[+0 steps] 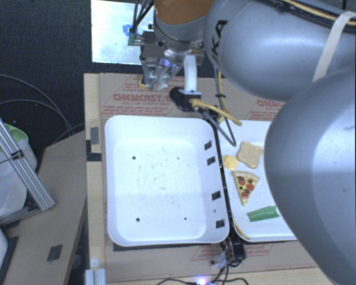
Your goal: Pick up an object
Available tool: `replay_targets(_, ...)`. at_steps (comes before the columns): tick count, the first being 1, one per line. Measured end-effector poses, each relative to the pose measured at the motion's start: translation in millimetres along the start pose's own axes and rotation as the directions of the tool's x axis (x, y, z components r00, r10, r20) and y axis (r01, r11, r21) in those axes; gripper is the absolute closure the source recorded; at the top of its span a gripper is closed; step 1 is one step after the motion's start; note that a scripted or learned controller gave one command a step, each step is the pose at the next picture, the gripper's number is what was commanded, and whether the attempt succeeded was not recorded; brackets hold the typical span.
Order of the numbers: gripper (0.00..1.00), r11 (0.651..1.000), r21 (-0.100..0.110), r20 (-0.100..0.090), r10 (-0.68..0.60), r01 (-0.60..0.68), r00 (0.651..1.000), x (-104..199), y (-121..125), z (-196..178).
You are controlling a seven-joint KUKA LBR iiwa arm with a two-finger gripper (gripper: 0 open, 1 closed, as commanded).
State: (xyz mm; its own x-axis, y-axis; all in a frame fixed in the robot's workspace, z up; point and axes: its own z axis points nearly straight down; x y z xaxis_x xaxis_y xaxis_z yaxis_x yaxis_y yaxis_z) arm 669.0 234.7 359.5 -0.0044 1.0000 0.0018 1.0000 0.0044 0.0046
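A: Where is the gripper (157, 75)?

B: At the top of the camera view, above the cardboard (133, 100) behind the left bin (111, 167). It hangs under the arm (261, 50), whose orange band (181, 11) is just above it. Whether it is spread or closed, and whether it has hold of anything, I cannot tell; that part is a blur of metal.

A: And the things to pick?

B: All in the right bin (245, 131), well apart from the gripper, lower and to the right. A tan toast slice (250, 154) lies beside a small yellow piece (230, 162); just below them a pizza wedge (246, 186) with red spots, then a green strip (262, 213).

A: Shapes, surfaces?

B: Both bins are shallow, white, smooth, with rounded corners. The left one's floor shows faint scuffs and small dark dots. The arm's grey shell is glossy and bulbous, covering much of the right bin.
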Motion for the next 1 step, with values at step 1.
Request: replay_targets(1,1.0,1.0,0.003,0.0,0.002,-0.002,1.0,-10.3,-57.7,-26.2)
